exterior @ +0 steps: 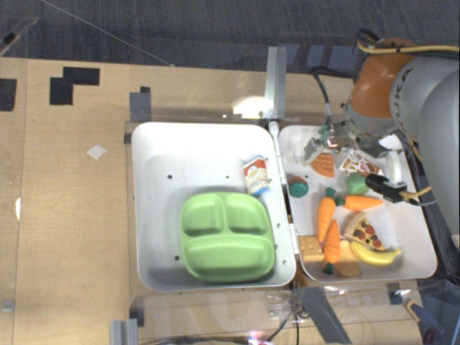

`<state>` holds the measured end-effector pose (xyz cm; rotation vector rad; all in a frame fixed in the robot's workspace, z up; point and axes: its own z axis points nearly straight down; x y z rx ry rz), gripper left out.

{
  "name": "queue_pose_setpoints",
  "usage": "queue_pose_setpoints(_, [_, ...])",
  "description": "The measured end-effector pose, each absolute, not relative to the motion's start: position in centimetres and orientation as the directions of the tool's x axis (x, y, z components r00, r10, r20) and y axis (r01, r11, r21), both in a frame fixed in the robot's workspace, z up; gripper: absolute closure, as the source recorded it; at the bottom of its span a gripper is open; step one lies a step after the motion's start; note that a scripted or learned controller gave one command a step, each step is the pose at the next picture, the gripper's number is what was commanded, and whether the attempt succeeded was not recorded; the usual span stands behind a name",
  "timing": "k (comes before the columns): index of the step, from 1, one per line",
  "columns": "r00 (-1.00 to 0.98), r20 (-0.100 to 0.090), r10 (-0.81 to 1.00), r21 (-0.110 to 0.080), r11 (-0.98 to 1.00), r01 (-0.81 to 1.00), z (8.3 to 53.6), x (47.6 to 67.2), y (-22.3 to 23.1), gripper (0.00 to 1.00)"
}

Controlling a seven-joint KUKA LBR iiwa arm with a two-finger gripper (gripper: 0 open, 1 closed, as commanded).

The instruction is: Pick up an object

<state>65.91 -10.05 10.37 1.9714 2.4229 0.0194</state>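
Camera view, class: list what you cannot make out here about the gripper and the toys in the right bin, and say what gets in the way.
- Gripper: finger state unreadable; too small, against clutter.
- Orange piece below it: identity unclear, partly covered by the gripper.
- Printed packet: label too small, partly under the arm.
- Small carton in the left bin: print too blurred to read.
- Right bin: far corner hidden by the arm.

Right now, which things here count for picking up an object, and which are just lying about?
Job: gripper over the right bin; near it an orange slice, pizza slice, carrots, banana.
Lying about: green tray, small carton, left bin.
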Motion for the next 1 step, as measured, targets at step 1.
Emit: queue_pose_setpoints(1, [-0.171, -0.003, 0.985, 0.016, 0.171, 0.985, 9.05, 63.23, -10.3, 0.0])
